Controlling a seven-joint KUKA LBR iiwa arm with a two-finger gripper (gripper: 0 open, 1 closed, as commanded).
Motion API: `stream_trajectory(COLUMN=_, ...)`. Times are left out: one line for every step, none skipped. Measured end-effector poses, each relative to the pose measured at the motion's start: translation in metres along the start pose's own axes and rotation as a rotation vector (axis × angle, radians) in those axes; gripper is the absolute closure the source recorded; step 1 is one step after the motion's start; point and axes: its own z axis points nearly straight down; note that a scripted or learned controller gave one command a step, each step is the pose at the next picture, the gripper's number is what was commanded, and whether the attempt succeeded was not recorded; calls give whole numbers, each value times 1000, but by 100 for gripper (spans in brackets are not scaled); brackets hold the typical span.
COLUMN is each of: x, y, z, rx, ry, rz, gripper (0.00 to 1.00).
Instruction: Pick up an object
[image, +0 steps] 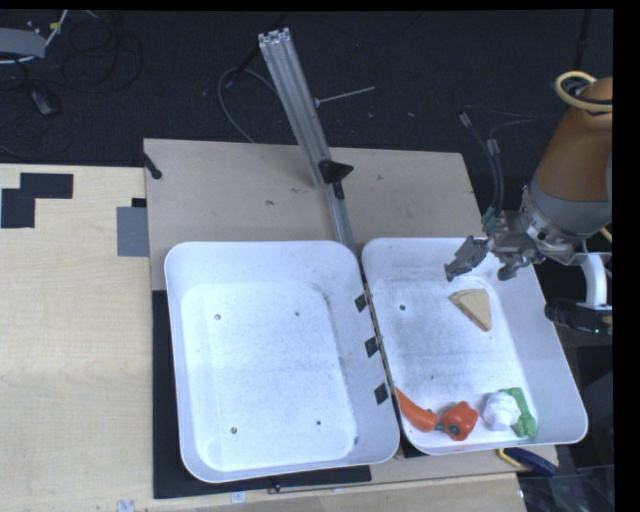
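Closest to me, along the near edge of the right bin (560, 385), a small cluster of things lies in the corner at about five o'clock: an orange-red carrot-like piece (415, 411) pointing toward the divider, a rounded red-orange pepper (460, 419) touching its tip, then a white lumpy object (501, 409) just beside that, and a green leafy strip (520, 412) pressed against the white one on its far side. Further up the same bin, toward one o'clock, a tan wedge (475, 307) that looks like a slice of bread or cheese lies flat by itself, well apart from the corner cluster. The gripper (492, 258) hangs over the bin's far rim, just above and beyond the wedge, its two dark fingers (463, 260) spread apart with nothing between them; they are not touching the wedge. Behind it the arm (577, 160) comes in from three o'clock, its orange band showing above the grey wrist. The left bin (200, 300) sits beside its neighbour at nine o'clock, their rims meeting along a line of small black clips (370, 346). A slanted aluminium rail (300, 110) runs from twelve o'clock down to where the bins meet, over the pale wooden bench (70, 300).
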Motion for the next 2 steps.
stream_trajectory(x=17, y=37, z=108, rx=9, ry=1, rz=0, gripper=0)
stream_trajectory(x=-62, y=55, z=146, rx=2, ry=-1, rz=4, gripper=0)
